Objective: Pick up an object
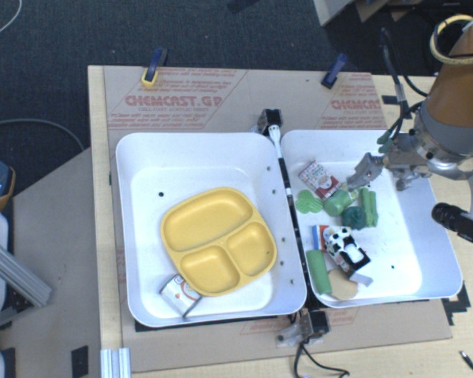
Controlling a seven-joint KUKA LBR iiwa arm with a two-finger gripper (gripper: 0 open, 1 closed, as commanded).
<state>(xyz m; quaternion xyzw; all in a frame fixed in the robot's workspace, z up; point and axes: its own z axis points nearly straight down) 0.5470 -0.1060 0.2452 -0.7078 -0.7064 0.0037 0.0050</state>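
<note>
- 2 shallow white bins sit side by side on the counter [221, 93]: the left bin [142, 172] and the right bin [426, 266].
- The left bin holds 1 yellow divided plate [218, 240] with 3 compartments, and 1 small white carton [177, 294] touching the plate's near-left edge.
- The right bin holds a cluster of small things in its left half: 1 red-and-white packet [318, 177], several green toy pieces [343, 205] that I cannot count apart, 1 black-and-white cow toy [345, 246], 1 pale green stick [318, 272] along the left wall, and 1 tan disc [344, 289].
- The gripper [361, 176] reaches in from the right, low over the green pieces, just right of the packet.
- Whether its fingers are wide or narrow, I cannot tell; nothing is seen between them.
</note>
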